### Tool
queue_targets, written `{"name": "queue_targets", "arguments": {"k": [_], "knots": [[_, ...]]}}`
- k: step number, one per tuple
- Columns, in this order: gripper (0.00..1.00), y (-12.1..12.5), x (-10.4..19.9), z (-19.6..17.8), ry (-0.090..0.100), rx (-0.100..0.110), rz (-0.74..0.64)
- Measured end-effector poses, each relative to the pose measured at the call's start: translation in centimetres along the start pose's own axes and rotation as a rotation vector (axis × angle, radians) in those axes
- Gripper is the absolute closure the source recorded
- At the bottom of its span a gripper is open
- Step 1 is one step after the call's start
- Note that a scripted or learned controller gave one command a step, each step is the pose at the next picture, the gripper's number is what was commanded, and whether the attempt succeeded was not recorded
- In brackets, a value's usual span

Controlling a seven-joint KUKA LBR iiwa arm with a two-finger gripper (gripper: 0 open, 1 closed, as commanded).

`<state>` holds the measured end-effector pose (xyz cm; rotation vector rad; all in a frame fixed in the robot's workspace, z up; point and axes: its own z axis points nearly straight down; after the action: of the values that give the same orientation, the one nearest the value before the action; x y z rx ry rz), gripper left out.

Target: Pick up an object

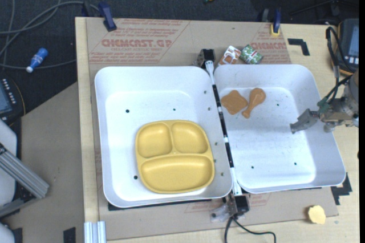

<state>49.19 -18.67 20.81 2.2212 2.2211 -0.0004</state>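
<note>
Toy drumstick (244, 102): likely light, rigid plastic (slippery?); pinch the narrow shank. Gripper (297, 125) holds nothing; jaw state unclear.

- Brown protective sheet (142, 42) covering the bench, behind the left bin: red print "CHEMCAST GP", repeated; smaller lines beneath too fine to read.
- Same sheet, behind the right bin: partial red "CHEMCAST" print, partly covered.

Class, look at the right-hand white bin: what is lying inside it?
Inside the right bin lie a brown drumstick-shaped toy and a flat brown piece, touching. The gripper reaches over the bin's right side; anything beneath it is hidden.
</note>
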Motion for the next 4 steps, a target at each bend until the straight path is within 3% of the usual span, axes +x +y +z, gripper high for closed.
{"name": "queue_targets", "arguments": {"k": [1, 2, 3, 4], "knots": [[0.0, 3.7, 5.9, 8.0, 0.005, 0.007, -0.007], [0.0, 12.1, 8.7, 12.6, 0.001, -0.004, -0.006], [0.0, 15.5, 8.4, 12.3, -0.001, -0.005, -0.002], [1.0, 15.5, 8.4, 11.2, -0.002, -0.006, -0.003]]}}
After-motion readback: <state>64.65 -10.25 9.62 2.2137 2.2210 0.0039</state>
